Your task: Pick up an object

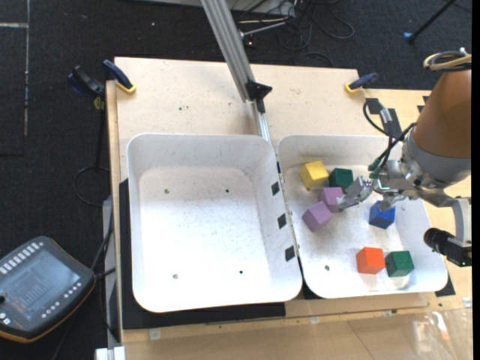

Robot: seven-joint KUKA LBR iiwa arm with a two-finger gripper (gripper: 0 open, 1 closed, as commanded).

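Observation:
The right bin [420,280] holds several small cubes. At its back sit a yellow cube [315,174] and a dark green cube [342,178]. Two purple cubes lie just in front, one [331,197] next to my gripper and one [316,216] lower left. A blue cube [382,216] lies right of them, under the wrist. An orange cube [370,260] and a green cube [400,262] rest near the front edge. My gripper [352,195] hangs low over the bin, its tip right beside the upper purple cube. I cannot make out anything held in it.
The left bin [150,163] stands beside the right one, with a shared wall between them. A slanted metal pole [229,40] crosses the back of the bench. A teach pendant [37,287] lies off the bench at lower left.

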